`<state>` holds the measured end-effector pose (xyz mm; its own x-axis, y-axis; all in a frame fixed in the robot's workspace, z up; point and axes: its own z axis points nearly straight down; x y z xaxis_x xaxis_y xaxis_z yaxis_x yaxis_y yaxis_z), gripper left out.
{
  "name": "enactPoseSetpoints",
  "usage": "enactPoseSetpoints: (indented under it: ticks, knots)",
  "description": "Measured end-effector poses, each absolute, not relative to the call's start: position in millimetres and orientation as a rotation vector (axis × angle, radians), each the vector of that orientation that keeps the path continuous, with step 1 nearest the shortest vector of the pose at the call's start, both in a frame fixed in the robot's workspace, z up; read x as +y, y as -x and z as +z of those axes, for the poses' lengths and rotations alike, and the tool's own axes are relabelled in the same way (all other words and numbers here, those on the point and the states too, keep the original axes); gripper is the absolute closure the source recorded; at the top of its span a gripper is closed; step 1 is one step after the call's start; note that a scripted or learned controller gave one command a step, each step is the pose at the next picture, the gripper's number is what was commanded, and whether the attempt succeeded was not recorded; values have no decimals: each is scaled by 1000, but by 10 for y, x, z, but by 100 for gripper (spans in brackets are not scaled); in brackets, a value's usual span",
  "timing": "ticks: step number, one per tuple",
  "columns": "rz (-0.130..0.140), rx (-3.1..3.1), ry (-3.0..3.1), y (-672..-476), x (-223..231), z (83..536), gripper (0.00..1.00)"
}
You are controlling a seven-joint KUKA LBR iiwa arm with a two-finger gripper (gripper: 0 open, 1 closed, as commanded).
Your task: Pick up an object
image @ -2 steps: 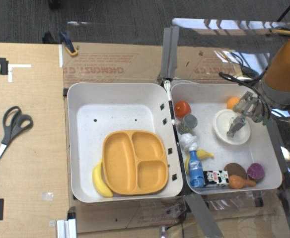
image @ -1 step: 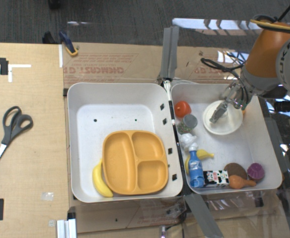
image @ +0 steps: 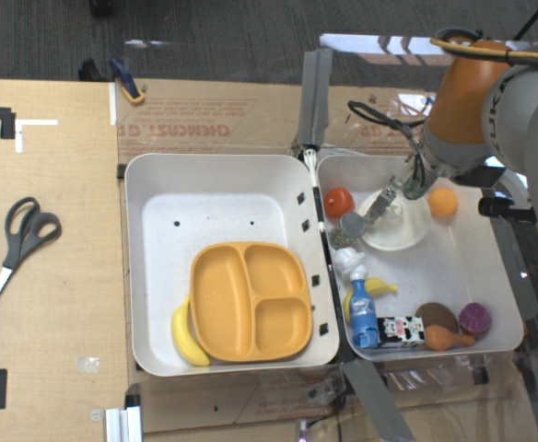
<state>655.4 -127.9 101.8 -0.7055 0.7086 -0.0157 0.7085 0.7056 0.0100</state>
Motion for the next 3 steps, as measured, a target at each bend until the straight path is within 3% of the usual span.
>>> enactPoseSetpoints:
  ticks: [1,2,3]
  knots:
    - [1,2785,-1417,-5564,-1116,992,0]
    - [-1,2699,-1603,-6057,-996,927,0]
    - [-1,2699,-1603,-5351,-1304,923,0]
